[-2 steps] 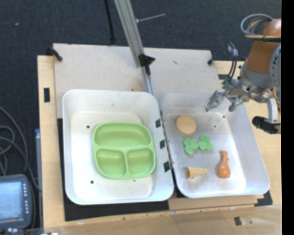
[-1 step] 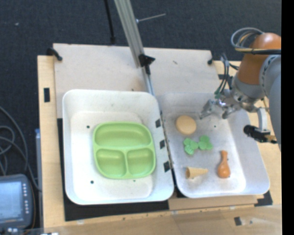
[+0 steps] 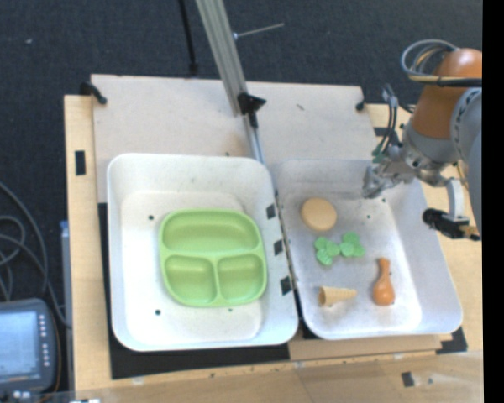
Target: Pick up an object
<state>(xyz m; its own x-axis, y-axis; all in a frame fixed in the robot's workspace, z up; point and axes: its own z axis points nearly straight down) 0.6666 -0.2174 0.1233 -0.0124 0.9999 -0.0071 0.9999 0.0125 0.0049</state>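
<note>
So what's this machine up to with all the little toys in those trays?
A grey robot arm reaches in from the right, and its gripper hangs over the far edge of the right bin. It holds nothing yet. Lying loose in that bin are a tan round bun, a green clump of toy pieces, a small ice-cream cone and an orange gourd-like toy. The left bin holds a green divided tray. The job is to pick something up.
</note>
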